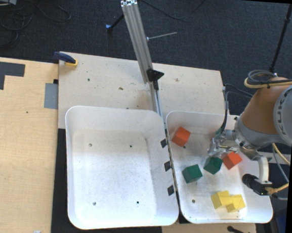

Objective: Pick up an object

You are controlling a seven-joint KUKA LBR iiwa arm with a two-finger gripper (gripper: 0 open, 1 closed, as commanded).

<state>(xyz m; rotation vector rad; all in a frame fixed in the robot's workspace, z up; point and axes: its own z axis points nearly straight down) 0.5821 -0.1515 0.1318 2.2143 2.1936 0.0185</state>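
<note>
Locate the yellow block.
In the camera view, the yellow block lies in the right bin, near its front right corner, below and right of the green cube.

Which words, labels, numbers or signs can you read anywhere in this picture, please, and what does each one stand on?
No text can be read in this view.
The blocks in the right bin are plain: orange block, dark green block, yellow block.
The checkered tip of the metal rail is a pattern, not lettering.
</note>
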